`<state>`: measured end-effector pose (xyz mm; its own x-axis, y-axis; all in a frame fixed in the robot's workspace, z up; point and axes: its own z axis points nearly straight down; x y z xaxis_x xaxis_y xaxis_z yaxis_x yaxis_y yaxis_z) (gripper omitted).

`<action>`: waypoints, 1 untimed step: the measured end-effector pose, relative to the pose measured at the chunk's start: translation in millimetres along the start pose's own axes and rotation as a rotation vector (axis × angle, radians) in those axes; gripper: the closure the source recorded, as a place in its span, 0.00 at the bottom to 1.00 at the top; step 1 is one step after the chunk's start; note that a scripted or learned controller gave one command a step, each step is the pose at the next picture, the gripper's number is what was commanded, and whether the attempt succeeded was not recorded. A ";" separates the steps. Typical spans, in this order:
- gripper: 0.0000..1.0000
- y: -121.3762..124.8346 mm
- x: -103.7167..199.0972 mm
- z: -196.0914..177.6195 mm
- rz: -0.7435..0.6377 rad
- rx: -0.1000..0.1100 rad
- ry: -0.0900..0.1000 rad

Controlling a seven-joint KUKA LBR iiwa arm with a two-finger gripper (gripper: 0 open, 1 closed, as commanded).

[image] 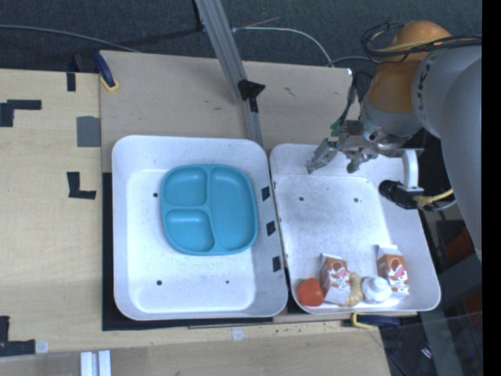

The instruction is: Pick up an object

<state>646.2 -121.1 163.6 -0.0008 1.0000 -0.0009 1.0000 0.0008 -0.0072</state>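
My gripper (337,163) hangs over the far rim of the right bin (344,210), its two fingers spread apart and nothing between them. The objects lie along the near edge of that bin, well away from the gripper: a red ball (311,292), a small carton (337,279), a tan piece (356,290), a white bottle-shaped thing (376,290) and a second carton (394,271).
The left bin (141,233) holds a blue divided plate (209,209). A grey metal bar (227,49) slants down to the bins' far edge between them. The arm's body and cables (415,92) fill the upper right.
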 end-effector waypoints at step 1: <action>0.00 1.3 10.4 51.9 -0.001 0.000 0.001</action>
<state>647.1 -110.8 111.6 -0.0021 1.0000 -0.0001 1.0000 0.0020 -0.0068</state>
